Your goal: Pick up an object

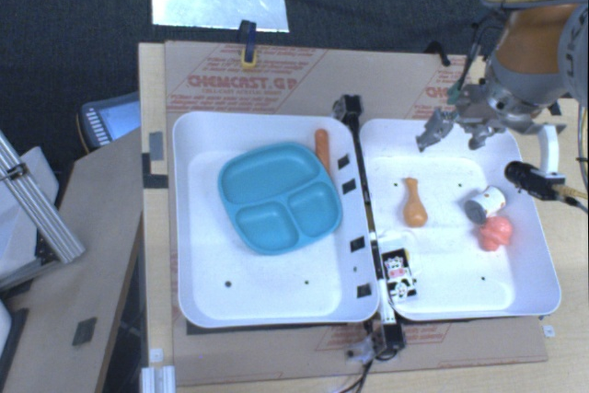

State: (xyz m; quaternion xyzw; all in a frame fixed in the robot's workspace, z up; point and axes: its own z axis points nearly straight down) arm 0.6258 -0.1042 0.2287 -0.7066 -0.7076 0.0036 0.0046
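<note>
The end effector (457,134) hangs over the far edge of the right bin (442,299), reaching in from the right on the grey arm (534,51) with its orange band. Its two fingers stand apart, one ending at the left near the bin's back wall and the other a little to the right, and nothing sits between them.

Several loose things lie in the right bin, any of which could be picked. An orange bottle-shaped piece (413,203) lies near the bin's middle, its narrow neck pointing toward the far wall; it sits nearer the camera than the end effector and slightly to the left of it, clearly apart from the fingers. A small white and grey cylinder (484,202) lies on its side toward the right wall, just beside a pink lumpy object (494,234), the two close enough that I cannot tell whether they touch. Both lie nearer the camera than the end effector and to its right. A small black-and-white patterned box (398,273) rests at the near left corner, against the divider between the bins, well apart from the end effector.

In the left bin (198,290) a blue divided plate (279,197) lies flat, with an orange stick-like item (322,148) just beyond its far right edge.
</note>
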